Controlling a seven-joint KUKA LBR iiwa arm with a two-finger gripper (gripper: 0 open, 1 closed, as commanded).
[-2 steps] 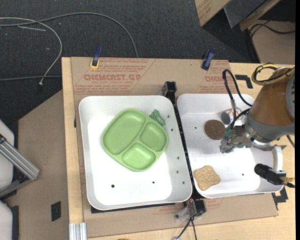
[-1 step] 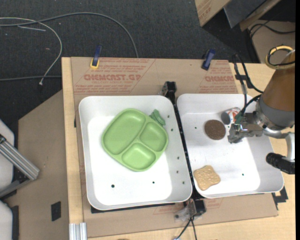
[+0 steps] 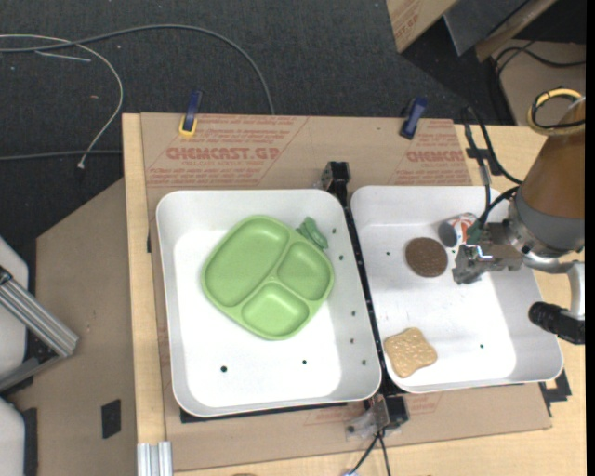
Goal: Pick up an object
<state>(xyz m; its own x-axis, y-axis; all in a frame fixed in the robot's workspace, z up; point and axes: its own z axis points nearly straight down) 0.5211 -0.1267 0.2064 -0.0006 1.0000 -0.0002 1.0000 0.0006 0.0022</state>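
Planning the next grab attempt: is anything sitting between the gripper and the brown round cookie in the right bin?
Nothing visible does. The gripper hangs just right of the brown cookie, with bare bin floor between them.

We're looking down at a robotics lab or test workshop: two shallow white bins (image 3: pixel 177 307) sit on a bench topped with printed cardboard sheeting (image 3: pixel 223 149), held by blue clamps (image 3: pixel 191 110). Loose cables (image 3: pixel 102 56) trail over dark carpet, aluminium framing (image 3: pixel 33 316) pokes in at left, cardboard boxes (image 3: pixel 418 19) sit up top
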